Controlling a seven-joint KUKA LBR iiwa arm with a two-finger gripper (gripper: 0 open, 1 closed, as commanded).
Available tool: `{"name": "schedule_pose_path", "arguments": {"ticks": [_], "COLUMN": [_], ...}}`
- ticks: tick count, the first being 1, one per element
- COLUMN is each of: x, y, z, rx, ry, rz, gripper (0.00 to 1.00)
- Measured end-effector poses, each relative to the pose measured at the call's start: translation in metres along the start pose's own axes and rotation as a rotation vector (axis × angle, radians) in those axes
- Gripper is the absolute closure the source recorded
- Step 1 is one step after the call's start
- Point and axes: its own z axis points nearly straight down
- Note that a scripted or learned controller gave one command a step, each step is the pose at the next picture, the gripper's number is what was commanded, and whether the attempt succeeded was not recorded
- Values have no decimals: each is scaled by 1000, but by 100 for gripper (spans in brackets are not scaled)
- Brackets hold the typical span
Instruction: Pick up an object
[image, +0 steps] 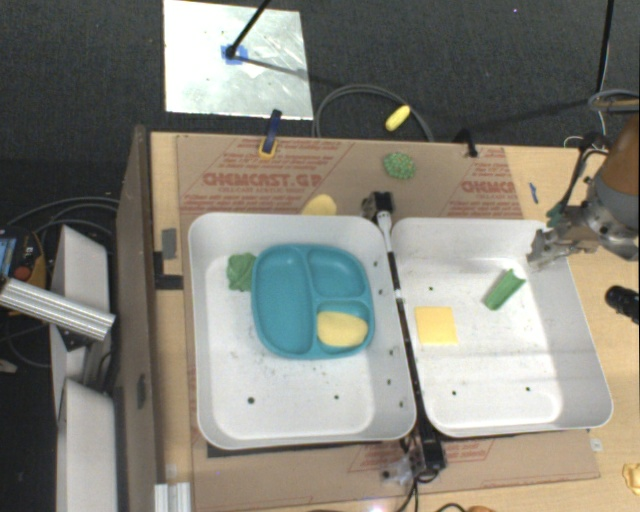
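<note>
Gripper (541, 247) at the right bin's (560, 400) far right corner, finger state hard to tell, arm (615, 195) reaching in low from the right, green block (503, 289) just beside it, yellow square (436, 325) near the left edge.

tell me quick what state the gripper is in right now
Gripper: at the right bin's far right edge, nothing seen held; open or shut cannot be told. The green block lies apart from it in that bin.
</note>
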Motion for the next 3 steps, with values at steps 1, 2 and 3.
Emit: {"name": "schedule_pose_path", "arguments": {"ticks": [1, 2, 3], "x": [2, 17, 1], "y": [-3, 20, -4], "z": [6, 108, 104], "rx": [11, 7, 12], "ry": [4, 3, 4], "rz": [0, -1, 5], "gripper": [0, 0, 0]}}
